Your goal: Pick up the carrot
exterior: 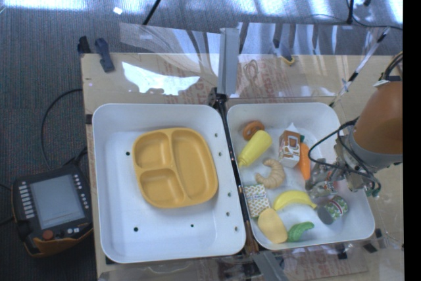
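1. Grey carpet ran behind the bench (164,79), which held two white bins.
2. Using the milk carton (290,145) as landmark: the carrot (304,160) lay just right of it in the right bin (329,114).
3. Right of the carrot hovered the gripper (323,178); couldn't tell its state.
4. Looked like the approach step. Next it'd need to line up over the carrot and close.
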{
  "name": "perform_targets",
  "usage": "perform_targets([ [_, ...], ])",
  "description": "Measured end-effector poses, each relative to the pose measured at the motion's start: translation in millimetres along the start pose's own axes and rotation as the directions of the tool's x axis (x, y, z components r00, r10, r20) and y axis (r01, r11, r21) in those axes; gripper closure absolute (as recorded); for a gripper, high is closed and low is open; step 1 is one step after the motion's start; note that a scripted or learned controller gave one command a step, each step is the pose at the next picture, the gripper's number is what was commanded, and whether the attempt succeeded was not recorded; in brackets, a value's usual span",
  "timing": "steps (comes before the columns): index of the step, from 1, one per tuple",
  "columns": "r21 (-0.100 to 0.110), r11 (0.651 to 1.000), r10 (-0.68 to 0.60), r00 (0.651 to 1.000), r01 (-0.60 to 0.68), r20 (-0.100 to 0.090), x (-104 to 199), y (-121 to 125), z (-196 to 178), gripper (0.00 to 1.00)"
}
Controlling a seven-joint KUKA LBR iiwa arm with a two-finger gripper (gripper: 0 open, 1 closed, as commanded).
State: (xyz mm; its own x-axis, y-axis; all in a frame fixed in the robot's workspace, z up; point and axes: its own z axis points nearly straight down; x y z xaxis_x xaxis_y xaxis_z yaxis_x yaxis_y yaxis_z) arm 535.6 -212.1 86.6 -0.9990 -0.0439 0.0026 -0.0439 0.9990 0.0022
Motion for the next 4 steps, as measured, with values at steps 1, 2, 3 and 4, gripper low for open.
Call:
perform_targets([
  [1, 0.000, 1.000, -0.001, 1.000, 0.001, 0.002, -0.8, 0.2, -0.6, 0.00],
  [2, 0.000, 0.977, 0.213, 0.977, -0.213, 0.005, -57.9, -1.1, -1.6, 0.00],
  [3, 0.001, 0.929, 0.370, 0.929, -0.370, -0.006, -92.4, -3.6, 0.4, 0.00],
  [4, -0.002, 0.872, 0.489, 0.872, -0.489, 0.012, -101.7, -5.3, -66.1, 0.00],
])
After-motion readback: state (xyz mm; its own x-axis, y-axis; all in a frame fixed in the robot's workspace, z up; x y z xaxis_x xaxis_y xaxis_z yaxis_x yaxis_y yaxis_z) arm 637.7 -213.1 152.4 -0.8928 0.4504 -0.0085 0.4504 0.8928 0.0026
